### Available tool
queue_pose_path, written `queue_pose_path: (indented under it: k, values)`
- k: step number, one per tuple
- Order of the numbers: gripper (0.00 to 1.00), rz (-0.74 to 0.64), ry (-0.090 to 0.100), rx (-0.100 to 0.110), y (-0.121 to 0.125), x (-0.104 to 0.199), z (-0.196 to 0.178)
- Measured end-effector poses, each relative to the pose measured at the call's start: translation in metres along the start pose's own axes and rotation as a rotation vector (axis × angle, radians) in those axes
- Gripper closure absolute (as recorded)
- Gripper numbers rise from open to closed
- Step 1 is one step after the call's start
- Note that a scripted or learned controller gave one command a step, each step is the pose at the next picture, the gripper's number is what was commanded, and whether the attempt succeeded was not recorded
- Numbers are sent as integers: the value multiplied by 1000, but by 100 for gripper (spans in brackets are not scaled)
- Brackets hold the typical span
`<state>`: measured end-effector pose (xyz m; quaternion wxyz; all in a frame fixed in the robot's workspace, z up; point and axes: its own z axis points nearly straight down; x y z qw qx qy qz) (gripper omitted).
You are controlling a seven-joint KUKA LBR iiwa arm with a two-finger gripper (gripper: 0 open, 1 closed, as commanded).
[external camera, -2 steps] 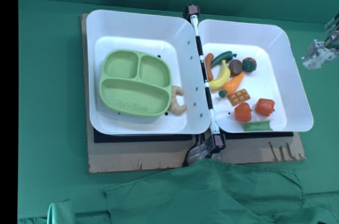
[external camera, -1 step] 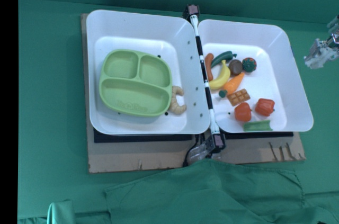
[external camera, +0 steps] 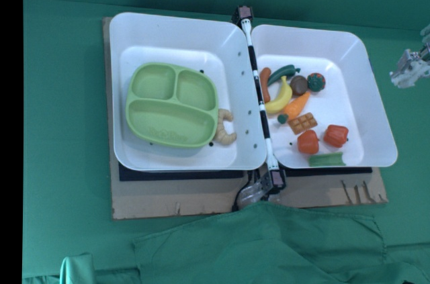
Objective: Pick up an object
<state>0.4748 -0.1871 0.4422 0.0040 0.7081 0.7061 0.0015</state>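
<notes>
The right bin [external camera: 356,68] holds several toy foods: a yellow banana [external camera: 281,97], an orange carrot [external camera: 297,105], a green cucumber [external camera: 282,72], a brown waffle [external camera: 303,122], two red-orange peppers [external camera: 308,142] [external camera: 336,135], a green bean pod [external camera: 326,158] and a red-green strawberry [external camera: 316,81]. A croissant [external camera: 226,127] lies in the left bin beside a green divided plate [external camera: 173,103]. My gripper [external camera: 411,68] hangs at the far right edge of the view, outside the right bin and well clear of the toys.
The two white bins meet at a black-and-white divider bar [external camera: 257,95]. They rest on a brown board [external camera: 175,199] over green cloth. Folded green fabric [external camera: 269,242] lies in front of the board.
</notes>
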Motion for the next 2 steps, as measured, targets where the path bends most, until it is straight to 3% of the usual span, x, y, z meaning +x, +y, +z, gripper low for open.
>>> queue_pose_path:
  k: [2]
  values:
    - [100, 0, 0, 0, -8, 0, -33]
